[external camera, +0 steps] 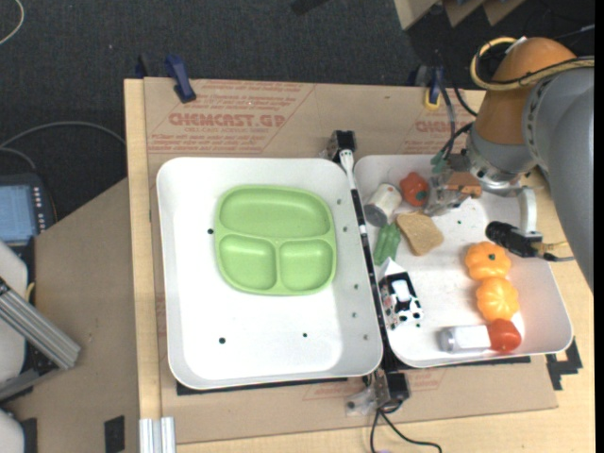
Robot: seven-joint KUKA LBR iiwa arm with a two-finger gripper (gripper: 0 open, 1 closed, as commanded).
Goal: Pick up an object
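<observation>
My gripper is low over the far part of the right bin, reaching in from the right under the grey arm with its orange band. A small red tomato-like object lies just to its left, very close or touching; I cannot tell which. A tan bread slice lies just in front of the gripper. A silver can lies on its side near the bin's left wall.
The right bin also holds a green pod, two orange pumpkins, a red piece against a white bottle, and a black-and-white item. The left bin holds a green divided plate.
</observation>
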